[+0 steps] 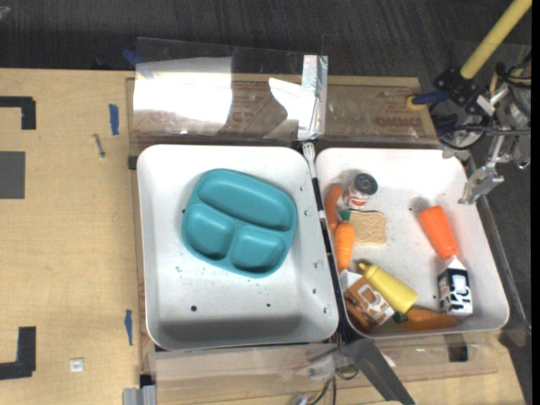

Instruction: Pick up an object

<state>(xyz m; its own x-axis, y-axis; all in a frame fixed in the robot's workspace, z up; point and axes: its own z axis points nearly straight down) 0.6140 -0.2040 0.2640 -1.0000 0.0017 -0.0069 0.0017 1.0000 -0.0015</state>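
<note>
I see the left bin (160, 302) holding one teal divided plate (239, 221), with bare floor near it. The right bin (396, 160) is cluttered: two carrots (340, 226), a cracker (368, 228) and a small can (363, 189) by the left wall, a yellow mustard bottle (390, 287) near, an orange cone (438, 230) and a milk carton (454, 289) right. The bin's middle is open. The claw (483, 180) sits past the far right rim; I can't tell its opening.
</note>
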